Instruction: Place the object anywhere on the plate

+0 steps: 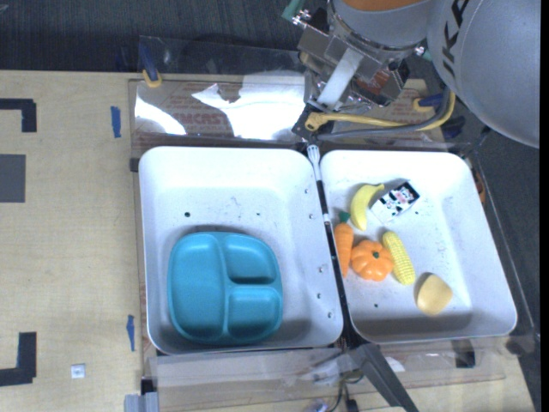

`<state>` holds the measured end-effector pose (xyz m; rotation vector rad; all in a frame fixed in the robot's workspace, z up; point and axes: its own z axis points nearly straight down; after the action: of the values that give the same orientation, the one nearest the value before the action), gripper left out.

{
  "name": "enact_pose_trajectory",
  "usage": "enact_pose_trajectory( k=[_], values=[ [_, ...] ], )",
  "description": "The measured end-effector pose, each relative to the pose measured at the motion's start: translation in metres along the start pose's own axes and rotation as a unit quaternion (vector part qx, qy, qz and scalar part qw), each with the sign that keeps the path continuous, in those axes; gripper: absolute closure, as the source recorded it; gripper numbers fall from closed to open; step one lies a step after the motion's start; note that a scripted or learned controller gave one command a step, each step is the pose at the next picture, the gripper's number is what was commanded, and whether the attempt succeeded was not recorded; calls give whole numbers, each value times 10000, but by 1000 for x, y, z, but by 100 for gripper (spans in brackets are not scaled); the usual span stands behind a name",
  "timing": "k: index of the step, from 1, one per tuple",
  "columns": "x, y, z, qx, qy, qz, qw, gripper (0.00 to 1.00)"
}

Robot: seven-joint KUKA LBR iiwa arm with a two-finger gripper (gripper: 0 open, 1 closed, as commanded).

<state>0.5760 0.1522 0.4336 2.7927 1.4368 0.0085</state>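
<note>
Two shallow white bins are sitting side by side on the table (60, 230).

The left bin (163, 174) is holding one item: a teal plate (225, 287) with three compartments, lying flat toward the bin's near edge. Nothing is lying on the plate.

The right bin (455, 196) is holding six items, all toy food or small packaging, clustered in the left and middle part of the bin:
- One banana (365, 204), yellow, curved, lying near the far-left part of the bin.
- One small black-and-white packet (397, 198), lying just beside the banana on its right, apparently touching it.
- One carrot (343, 245), orange, lying along the left wall below the banana.
- One pumpkin (372, 260), orange with a green stem, sitting just beside the carrot on its right.
- One corn cob (399, 257), yellow, lying at a slant, touching the pumpkin's right side.
- One lemon (434, 293), pale yellow, lying apart from the cluster toward the near-right part of the bin.

All six task items are lying in the right bin; none is on the plate.

The arm is hanging above the far edge of the bins, at the top of the view. The tool (330, 88) is pointing down beyond the bins' far rim, over the divide between them. Whether it is open or closed cannot be told, and nothing is visibly held in it.
</note>
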Motion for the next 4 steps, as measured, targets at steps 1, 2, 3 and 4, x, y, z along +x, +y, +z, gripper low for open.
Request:
enact_pose_trajectory(
  k=[1,2,3,4],
  values=[
    [-56,-39,-2,33,-43,1190,9929,100],
    [-50,-84,107,13,-40,3239,9461,100],
    [-95,-40,27,9,-29,2207,9753,100],
    [-33,-86,91,6,-34,3659,9307,100]
  ],
)
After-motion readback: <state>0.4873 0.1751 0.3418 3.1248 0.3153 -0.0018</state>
